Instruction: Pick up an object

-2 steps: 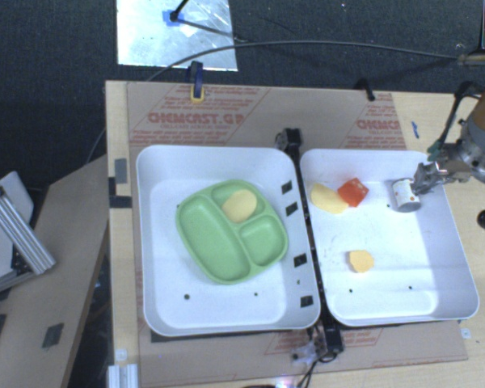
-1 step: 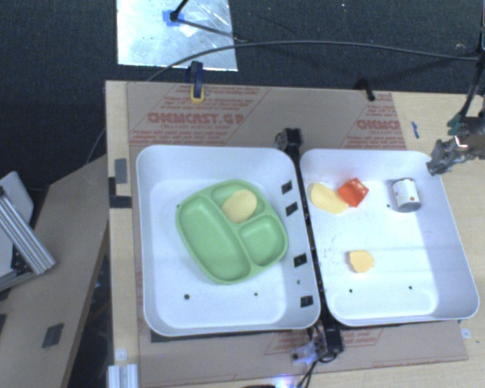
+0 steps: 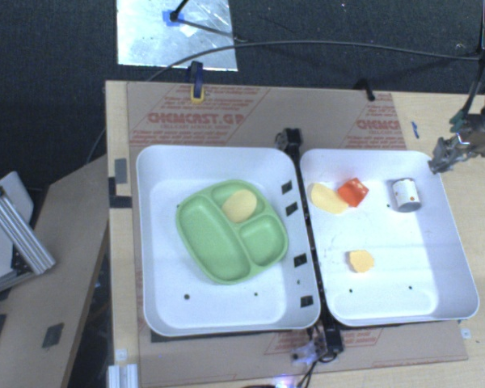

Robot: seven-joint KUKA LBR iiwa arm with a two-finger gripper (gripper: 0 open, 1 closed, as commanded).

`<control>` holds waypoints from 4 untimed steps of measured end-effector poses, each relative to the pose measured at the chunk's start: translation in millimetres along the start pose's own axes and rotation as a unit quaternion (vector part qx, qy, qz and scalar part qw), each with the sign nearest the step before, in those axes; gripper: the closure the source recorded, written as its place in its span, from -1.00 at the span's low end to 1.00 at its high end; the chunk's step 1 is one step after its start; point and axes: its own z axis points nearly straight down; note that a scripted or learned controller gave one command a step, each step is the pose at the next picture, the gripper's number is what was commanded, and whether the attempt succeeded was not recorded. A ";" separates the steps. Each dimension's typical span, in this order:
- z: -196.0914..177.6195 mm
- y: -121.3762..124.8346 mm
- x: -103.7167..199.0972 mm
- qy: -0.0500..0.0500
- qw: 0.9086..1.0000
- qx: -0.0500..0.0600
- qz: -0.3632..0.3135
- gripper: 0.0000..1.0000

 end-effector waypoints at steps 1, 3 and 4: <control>13.8 2.3 48.9 0.001 1.000 0.001 -0.001 1.00; 19.6 12.3 162.9 0.002 1.000 0.001 -0.002 1.00; 36.2 23.5 211.0 0.001 1.000 0.001 -0.001 1.00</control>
